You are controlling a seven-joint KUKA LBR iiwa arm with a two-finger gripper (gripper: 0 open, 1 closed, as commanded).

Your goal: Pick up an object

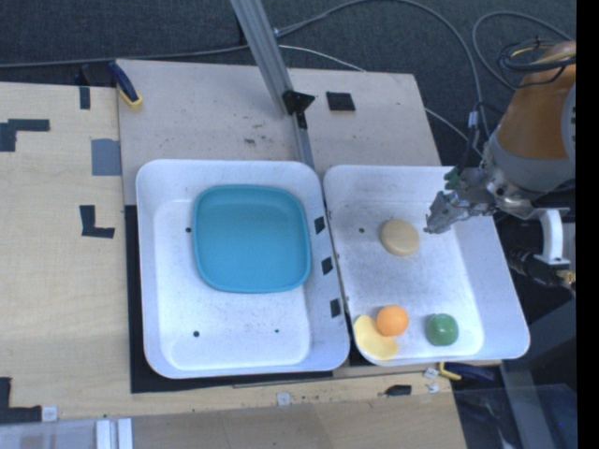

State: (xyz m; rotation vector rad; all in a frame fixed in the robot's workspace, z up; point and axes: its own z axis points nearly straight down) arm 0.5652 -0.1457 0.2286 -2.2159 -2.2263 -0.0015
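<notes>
While the gripper point(438, 219) hovers beside the beige ball point(401, 238) — fingers' state I cannot tell — approach seems underway; next, descend and grasp.

The two white bins point(168, 344) look like smooth, faintly glossy plastic, speckled with dark scuffs. The blue plate point(251, 238) is smooth, satiny plastic. The desk point(56, 251) shows pale matt wood. A slanted bar point(267, 45) looks like brushed grey metal.
</notes>
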